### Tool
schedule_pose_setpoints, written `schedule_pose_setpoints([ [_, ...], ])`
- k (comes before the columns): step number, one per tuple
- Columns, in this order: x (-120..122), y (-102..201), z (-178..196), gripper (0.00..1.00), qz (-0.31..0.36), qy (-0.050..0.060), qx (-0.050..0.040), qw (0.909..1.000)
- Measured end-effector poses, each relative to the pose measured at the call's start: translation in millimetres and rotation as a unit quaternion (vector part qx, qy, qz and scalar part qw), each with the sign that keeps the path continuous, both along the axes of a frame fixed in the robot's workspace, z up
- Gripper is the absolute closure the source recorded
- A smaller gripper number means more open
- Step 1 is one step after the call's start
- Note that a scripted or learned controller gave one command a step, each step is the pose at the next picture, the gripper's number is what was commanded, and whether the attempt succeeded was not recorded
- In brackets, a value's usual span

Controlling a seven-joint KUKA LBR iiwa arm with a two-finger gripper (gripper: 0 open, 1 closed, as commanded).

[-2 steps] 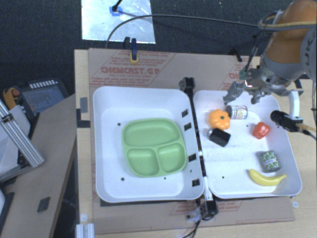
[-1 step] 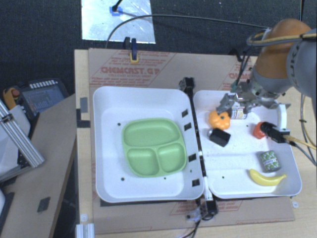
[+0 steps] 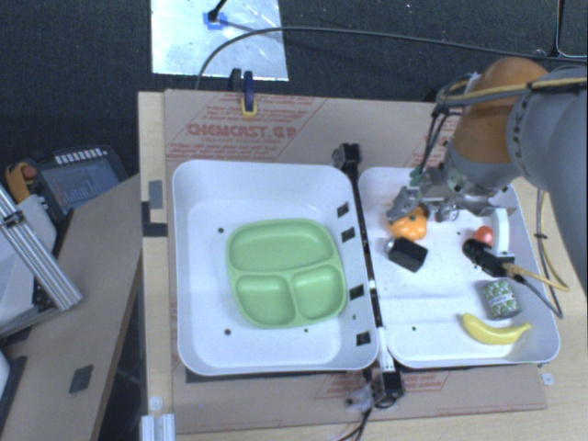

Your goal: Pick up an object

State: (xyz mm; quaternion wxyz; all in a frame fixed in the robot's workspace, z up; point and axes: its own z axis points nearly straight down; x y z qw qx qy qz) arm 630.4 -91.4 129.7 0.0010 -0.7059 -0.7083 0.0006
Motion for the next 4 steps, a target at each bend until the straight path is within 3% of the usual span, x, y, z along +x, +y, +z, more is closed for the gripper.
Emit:
schedule_pose_setpoints([
  [1, 1.7, -0.8, 14.0, 1.0, 0.0, -0.003, -0.0006, 1.0],
  [3, -3.0, -8.3, 120.5, 1.0, 0.0, -0.005, -0.0009, 1.0],
  [4, -1.5, 43.3, 106.6, 1.0, 0.003, -0.002, 0.0004, 1.0],
])
